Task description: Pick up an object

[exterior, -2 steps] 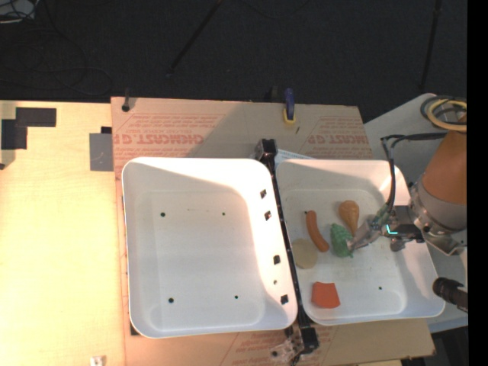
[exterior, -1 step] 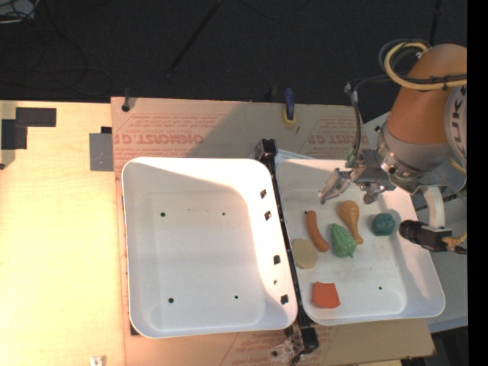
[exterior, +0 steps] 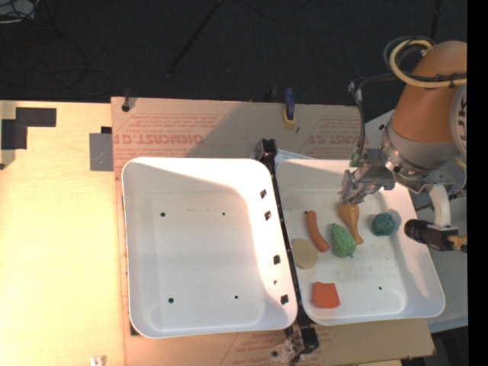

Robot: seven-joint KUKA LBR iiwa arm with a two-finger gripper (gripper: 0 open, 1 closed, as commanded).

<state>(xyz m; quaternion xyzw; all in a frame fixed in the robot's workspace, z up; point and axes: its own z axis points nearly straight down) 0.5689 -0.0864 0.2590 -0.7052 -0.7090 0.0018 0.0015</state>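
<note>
Gripper (exterior: 353, 197) touching tan cone-shaped object (exterior: 351, 218) (finger gap unclear), right bin (exterior: 427, 296).

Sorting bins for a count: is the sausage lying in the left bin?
No. The sausage lies in the right bin, near its left wall.

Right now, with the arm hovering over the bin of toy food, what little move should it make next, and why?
Probably a short drop straight down. The tool sits just at the upper end of the tan carrot-shaped toy in the right bin, and nothing is visibly between its tips yet. The green toy lies against the carrot's lower side, so gripping near the top looks safest.
</note>
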